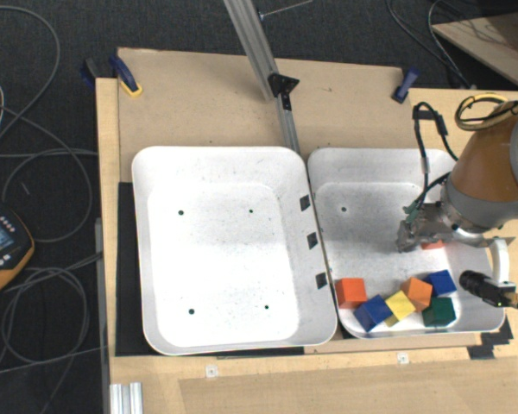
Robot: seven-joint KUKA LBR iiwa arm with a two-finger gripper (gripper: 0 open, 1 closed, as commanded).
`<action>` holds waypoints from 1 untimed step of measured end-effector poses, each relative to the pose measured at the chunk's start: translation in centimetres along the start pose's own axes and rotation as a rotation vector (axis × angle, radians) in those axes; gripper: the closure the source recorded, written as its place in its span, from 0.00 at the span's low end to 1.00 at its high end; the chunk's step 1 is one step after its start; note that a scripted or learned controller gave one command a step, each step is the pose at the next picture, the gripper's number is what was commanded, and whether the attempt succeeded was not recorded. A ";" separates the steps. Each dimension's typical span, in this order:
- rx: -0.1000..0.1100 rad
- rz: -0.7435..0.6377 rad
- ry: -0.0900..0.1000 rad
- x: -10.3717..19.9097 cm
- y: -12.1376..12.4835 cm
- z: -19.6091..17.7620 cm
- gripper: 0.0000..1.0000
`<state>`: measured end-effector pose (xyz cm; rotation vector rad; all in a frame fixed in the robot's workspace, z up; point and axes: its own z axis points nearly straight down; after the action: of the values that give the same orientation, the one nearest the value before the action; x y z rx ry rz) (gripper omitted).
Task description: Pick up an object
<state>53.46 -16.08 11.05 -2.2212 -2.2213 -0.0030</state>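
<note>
My gripper [411, 236] is low in the right bin [363, 188], near its middle right, with the grey and orange arm reaching in from the right. A small red object [432, 245] peeks out just to the right of the gripper, partly hidden by the wrist. Along the bin's front edge lie several blocks: an orange one [351, 291], a blue one [373, 311], a yellow one [400, 304], a second orange one [420, 291], another blue one [441, 281] and a green one [439, 313]. The gripper stands a little behind this row.
The left bin [216, 240] lies beside the right one, with black clips on the shared rim [312, 240]. A slanted metal pole [259, 50] rises behind the bins. Cables run over the arm and on the floor at the left.
</note>
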 end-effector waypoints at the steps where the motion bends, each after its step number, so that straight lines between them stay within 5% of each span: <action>1: -0.006 -0.001 -0.004 0.1 0.0 -6.4 1.00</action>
<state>53.42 -16.02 17.48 -2.2246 -2.2278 -0.0062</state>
